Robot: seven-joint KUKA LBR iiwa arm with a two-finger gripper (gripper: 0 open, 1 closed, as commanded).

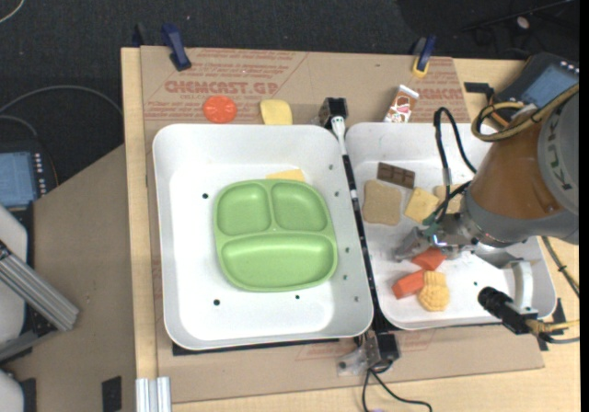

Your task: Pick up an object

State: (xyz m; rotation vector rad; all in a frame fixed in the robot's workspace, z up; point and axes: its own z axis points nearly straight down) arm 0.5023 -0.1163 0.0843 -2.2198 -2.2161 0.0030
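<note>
Red letters on the cardboard [230, 79] say "CHEMCAST." Down in the right bin [391, 309], the gripper [433, 240] sits above an orange toy piece [427, 260], beside bumpy yellow corn [433, 291]. I cannot tell what it holds. A smooth green tray [274, 235] lies in the left bin [184, 217].

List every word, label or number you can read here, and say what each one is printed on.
"CHEMCAST G P" in red, on the brown board behind the left bin; the letters after "CHEMCAST" are uncertain.
More red print on the same board behind the right bin: too faint and covered to read.
Small red and white packet on the board: printed, but too small to read.
</note>
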